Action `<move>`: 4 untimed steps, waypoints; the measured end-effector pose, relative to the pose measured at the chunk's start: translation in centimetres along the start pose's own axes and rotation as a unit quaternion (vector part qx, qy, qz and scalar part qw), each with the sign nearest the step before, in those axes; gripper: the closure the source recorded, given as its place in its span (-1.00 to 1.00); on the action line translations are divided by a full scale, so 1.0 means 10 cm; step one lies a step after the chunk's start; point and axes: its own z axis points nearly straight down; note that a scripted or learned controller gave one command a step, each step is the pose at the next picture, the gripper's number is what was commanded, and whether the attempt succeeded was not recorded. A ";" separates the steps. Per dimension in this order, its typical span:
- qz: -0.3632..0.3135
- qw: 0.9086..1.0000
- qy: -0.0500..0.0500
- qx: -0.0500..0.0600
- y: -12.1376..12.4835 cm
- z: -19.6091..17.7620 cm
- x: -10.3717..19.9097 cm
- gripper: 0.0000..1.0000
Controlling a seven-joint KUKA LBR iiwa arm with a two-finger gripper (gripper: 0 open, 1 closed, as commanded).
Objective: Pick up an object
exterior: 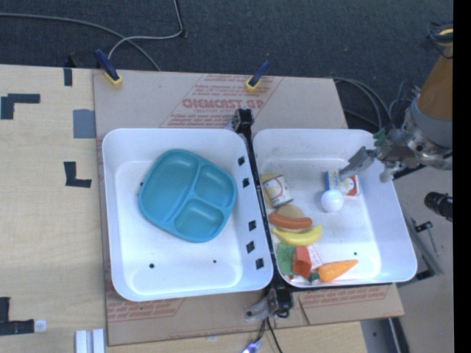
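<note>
Pickup not yet achieved: gripper poised above the right bin

Nothing is being held by the gripper (352,166) at this moment, as far as can be judged. Its grey fingers (356,162) are being seen slantwise over the right bin (390,230), and whether they are spread or closed cannot be told from this angle; no object is being shown between them. A white ball (332,201) is lying just below and slightly left of the fingertips, apart from them, with a red-and-white item (352,187) just beside them on the bin floor. Further down and to the left of the fingers, a small can (276,190), a sausage-shaped piece (289,220), a banana (298,235), a green and red cluster (293,259) and a carrot (336,270) are being kept along the bin's left and lower edges. Well away to the left of the fingers, a blue divided plate (188,194) is resting in the left bin (121,219).

The task is being judged as at its early approach stage: descent, closing on an object, and lifting are all being left to do. The ball is being taken as the likeliest target, being nearest the fingertips.
</note>
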 end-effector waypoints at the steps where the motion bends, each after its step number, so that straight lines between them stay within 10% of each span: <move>1: 0.000 1.000 0.001 0.001 0.23 1.28 0.57 -1.00; 2: 0.001 1.000 -0.001 -0.001 0.51 1.03 -0.30 -1.00; 3: -0.001 1.000 -0.004 -0.010 0.96 1.66 -0.52 -1.00; 4: -0.001 1.000 0.000 -0.003 1.15 1.72 -0.06 -1.00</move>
